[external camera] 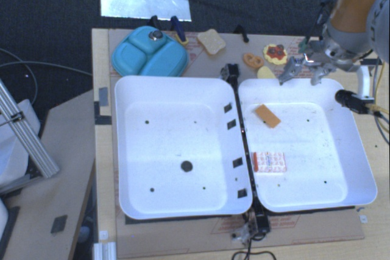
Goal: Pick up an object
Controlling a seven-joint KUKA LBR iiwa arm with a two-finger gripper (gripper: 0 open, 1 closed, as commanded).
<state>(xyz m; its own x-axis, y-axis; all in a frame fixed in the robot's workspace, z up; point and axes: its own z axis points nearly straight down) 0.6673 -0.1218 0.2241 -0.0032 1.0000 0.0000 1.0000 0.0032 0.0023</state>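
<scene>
**Nothing picked yet**

My tool (303, 68) hangs over the right bin's (359, 149) far rim, fingers spread, nothing between them. In that bin lie an orange block (267, 115) and a red-printed card (269, 161), both untouched. The whole grasp is left. The arm's upper part is cut off; the fingertips are blurry.
</scene>
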